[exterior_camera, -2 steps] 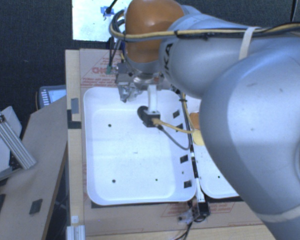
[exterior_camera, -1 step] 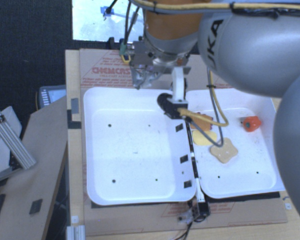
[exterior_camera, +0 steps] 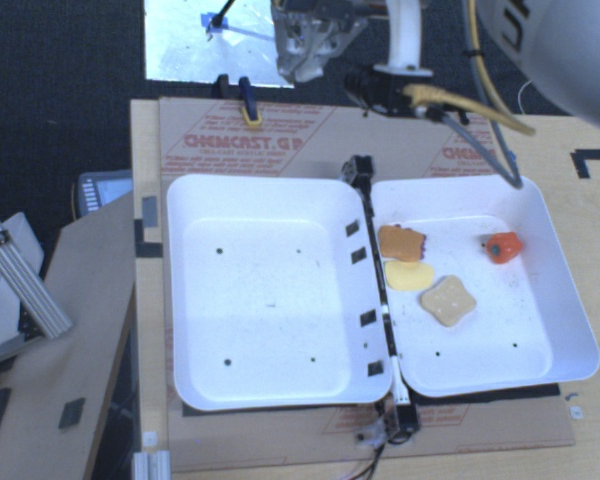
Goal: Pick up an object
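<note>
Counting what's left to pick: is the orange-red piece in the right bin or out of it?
In. The orange-red piece lies on the right bin's floor near its far right corner, apart from the other three pieces.

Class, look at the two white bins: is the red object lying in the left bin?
No, the red object lies in the right bin, near its far right side.

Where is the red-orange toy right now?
The red-orange toy lies in the right bin, near its far right side, apart from the three flat pieces by the divider.
</note>
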Robot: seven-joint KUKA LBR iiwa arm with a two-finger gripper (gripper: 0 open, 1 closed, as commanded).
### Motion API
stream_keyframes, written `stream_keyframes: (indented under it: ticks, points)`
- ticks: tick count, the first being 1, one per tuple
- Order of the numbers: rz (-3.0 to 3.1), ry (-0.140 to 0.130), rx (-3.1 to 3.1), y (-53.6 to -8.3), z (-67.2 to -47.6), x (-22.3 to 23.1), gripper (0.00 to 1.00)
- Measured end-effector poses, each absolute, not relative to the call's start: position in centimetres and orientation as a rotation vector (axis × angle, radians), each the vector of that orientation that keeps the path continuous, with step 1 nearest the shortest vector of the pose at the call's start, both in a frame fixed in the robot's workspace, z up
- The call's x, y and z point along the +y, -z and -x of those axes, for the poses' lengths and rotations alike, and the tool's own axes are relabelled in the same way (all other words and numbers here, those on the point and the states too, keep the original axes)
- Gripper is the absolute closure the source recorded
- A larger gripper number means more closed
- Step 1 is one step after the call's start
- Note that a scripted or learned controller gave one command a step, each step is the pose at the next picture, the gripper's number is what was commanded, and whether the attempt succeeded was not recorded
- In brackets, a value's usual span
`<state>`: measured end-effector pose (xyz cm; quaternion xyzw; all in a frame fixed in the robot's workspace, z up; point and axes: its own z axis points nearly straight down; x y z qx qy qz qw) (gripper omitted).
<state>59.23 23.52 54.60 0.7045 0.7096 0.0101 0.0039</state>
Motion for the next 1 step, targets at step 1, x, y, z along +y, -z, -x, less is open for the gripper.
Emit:
stream_keyframes:
  ticks: [1]
  points:
    - [-2.220,-0.004,2.220,-53.46,-62.46,23.39,1.00]
